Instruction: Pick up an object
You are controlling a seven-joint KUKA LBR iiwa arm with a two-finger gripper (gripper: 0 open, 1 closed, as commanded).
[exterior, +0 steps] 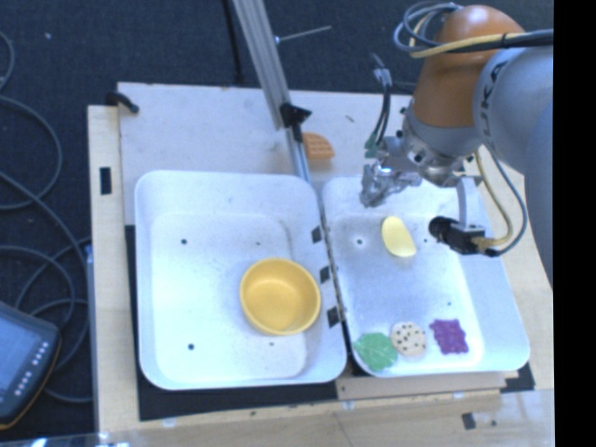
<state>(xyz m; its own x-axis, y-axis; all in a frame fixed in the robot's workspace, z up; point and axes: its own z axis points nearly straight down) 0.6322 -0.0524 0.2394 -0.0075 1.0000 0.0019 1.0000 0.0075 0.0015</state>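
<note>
Over the right bin's [484, 324] far-left corner hangs the claw [375, 191], grip state unclear, nothing visibly held. Yellow oval piece [399, 237] lies just beside it: probably light, smooth, slippery; pinch across its narrow sides.

Bright even overhead light, white bins [233, 194] glaring, soft shadows, slight blur

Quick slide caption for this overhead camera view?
Gripper over right bin near yellow piece; yellow bowl in left bin.
</note>
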